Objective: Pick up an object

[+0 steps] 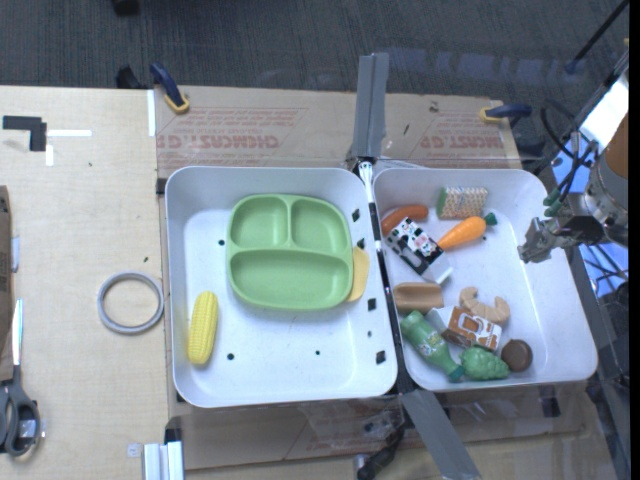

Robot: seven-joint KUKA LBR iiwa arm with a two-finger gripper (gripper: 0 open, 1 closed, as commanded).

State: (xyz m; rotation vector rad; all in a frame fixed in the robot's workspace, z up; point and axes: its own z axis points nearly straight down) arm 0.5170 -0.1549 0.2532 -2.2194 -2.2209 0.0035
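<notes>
Dark carpet fills the top of the frame above a pale wooden bench (70,228), where two shallow white bins sit side by side on a sheet of printed cardboard (260,128). At centre, the left bin (290,368) holds a green divided plate (290,251) with a yellow piece (360,273) tucked against its right edge, and a toy corn cob (203,326) lying near the bin's lower left corner. At right, the right bin (545,318) holds a jumble of play food — a sausage (404,216), a black-and-white carton (414,243), a carrot (462,233), a cracker-like block (463,202), a bread roll (418,295), a green bottle (430,343), a brown-and-white packet (473,328), a leafy green piece (485,365) and a small brown round (517,354). The gripper (538,240) hangs at the right bin's right wall in the middle right of the frame, apart from every toy, nothing visibly between its fingers; whether they are spread or pressed together cannot be told. On the bench at lower left lie a grey ring (131,301) and scissors (18,408). Yellow-and-blue clamps (170,88) pin the cardboard near the top.
</notes>
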